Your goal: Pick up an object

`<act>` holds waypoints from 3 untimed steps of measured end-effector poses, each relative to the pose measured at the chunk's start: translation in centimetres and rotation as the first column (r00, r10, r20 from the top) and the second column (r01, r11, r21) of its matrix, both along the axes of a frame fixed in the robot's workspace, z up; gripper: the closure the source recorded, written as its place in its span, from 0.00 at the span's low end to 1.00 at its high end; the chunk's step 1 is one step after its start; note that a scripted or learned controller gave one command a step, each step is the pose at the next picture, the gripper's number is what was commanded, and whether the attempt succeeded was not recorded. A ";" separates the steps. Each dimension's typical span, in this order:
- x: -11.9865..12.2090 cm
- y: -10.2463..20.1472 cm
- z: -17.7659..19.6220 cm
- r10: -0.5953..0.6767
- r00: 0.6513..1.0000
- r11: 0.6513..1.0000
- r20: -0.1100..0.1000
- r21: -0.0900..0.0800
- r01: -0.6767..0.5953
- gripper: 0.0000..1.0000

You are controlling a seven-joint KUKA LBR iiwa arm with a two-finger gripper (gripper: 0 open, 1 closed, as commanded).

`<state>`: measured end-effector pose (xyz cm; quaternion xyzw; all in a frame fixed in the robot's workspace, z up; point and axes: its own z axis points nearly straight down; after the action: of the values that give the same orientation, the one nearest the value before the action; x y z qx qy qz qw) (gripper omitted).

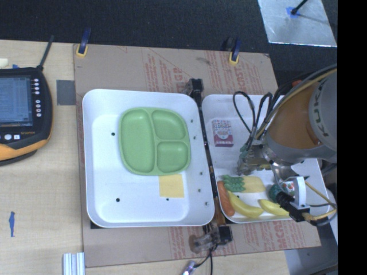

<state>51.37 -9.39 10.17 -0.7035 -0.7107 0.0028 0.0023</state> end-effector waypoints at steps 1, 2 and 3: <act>1.6 -4.4 9.1 -0.008 1.000 1.000 0.006 0.000 0.008 1.00; 1.6 -4.3 9.1 -0.008 1.000 1.000 0.005 0.000 0.008 0.00; -1.9 -8.0 4.5 -0.006 1.000 1.000 0.003 0.000 0.006 0.00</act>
<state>49.50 -17.35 14.71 -0.7057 -0.7085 0.0015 0.0013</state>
